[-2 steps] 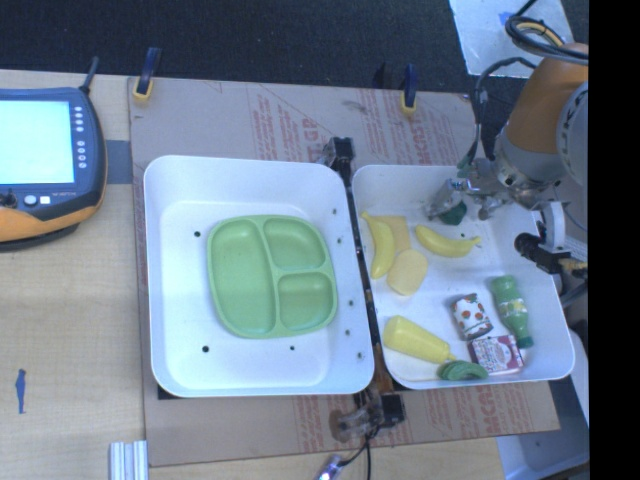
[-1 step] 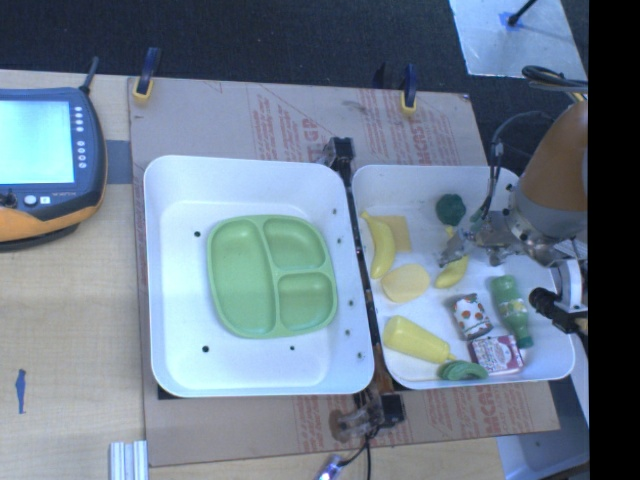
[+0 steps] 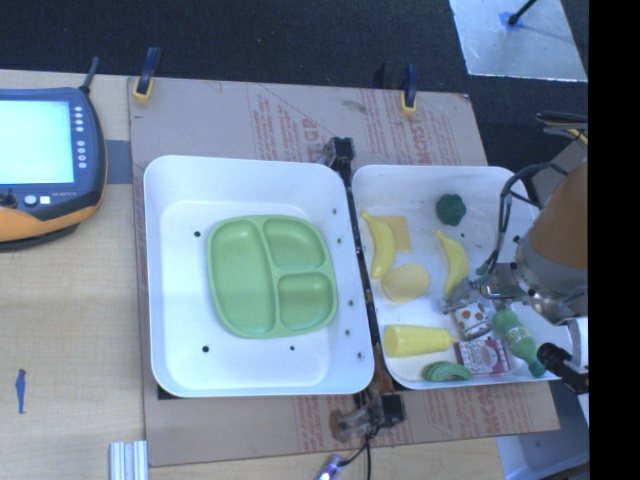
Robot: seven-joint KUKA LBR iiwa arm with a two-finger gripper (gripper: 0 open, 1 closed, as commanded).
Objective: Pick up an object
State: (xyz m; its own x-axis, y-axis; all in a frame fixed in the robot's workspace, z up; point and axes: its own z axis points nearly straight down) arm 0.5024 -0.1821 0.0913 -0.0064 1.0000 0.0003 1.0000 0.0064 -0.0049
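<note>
Approach step, nothing lifted yet. Gripper (image 3: 470, 296) low in right bin (image 3: 420, 176), just right of small banana (image 3: 455, 258), above snack packet (image 3: 470, 320); grip state impossible to tell. Green bottle (image 3: 518, 341) just beside. Next: settle on one item, close, lift clear of neighbours.

Two bins are sitting side by side on the surface (image 3: 80, 328). A divided plate (image 3: 270, 275) is lying in the left bin (image 3: 170, 198). The right bin (image 3: 480, 180) is holding two bananas (image 3: 381, 246) (image 3: 454, 259), a ball (image 3: 450, 208) at its far side, and a bottle (image 3: 520, 343) and packets (image 3: 480, 353) at its near right. A tablet (image 3: 45, 163) is resting far left.
</note>
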